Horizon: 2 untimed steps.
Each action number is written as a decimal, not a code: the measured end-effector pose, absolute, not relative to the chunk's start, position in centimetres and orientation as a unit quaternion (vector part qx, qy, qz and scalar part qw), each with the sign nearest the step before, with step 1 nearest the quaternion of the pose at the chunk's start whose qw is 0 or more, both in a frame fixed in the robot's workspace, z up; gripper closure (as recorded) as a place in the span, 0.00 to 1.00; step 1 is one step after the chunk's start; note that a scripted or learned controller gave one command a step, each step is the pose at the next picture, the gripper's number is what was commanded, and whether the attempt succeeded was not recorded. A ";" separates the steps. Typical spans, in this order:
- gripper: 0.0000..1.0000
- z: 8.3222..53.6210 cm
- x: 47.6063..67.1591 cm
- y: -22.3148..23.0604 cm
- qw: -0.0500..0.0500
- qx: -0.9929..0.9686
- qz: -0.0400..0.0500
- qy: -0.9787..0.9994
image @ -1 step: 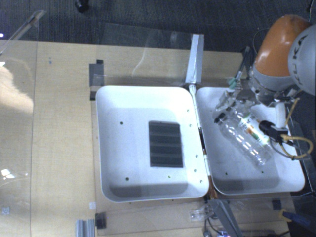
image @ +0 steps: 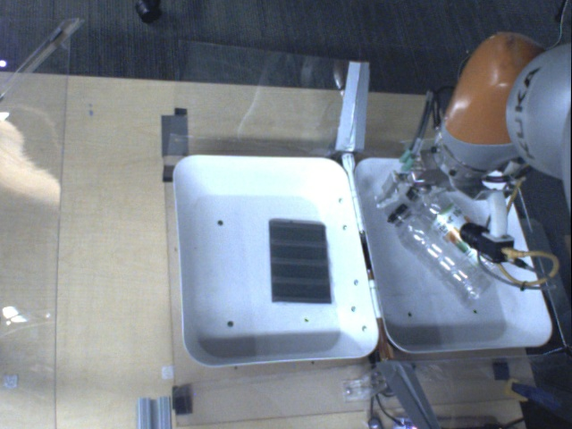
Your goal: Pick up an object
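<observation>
A clear plastic bottle (image: 442, 248) lies slantwise in the right bin (image: 447, 333), its neck toward the upper left and its base toward the lower right. My gripper (image: 404, 189) hangs low over the bin's upper left part, right at the bottle's neck end. The grey wrist and orange band (image: 487, 88) hide much of the hand. A dark ribbed rectangular block (image: 299, 260) lies flat in the middle of the left bin (image: 210, 239).
A grey divider post (image: 352, 105) stands behind the seam between the bins. Loose cables (image: 523, 266) trail from the arm over the right bin's right side. A transparent panel (image: 36, 150) covers the bench at the left.
</observation>
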<state>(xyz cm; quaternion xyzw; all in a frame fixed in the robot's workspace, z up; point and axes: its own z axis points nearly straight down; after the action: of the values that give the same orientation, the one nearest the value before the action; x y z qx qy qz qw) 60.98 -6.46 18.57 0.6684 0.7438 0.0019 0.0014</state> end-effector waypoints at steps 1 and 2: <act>0.00 13.7 63.9 -10.4 0.002 0.661 0.002 0.751; 0.00 8.8 66.2 -9.7 0.003 0.582 0.002 0.813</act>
<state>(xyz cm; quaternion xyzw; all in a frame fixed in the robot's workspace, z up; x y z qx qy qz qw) 66.19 -9.71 8.80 0.5817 0.8134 0.0019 0.0028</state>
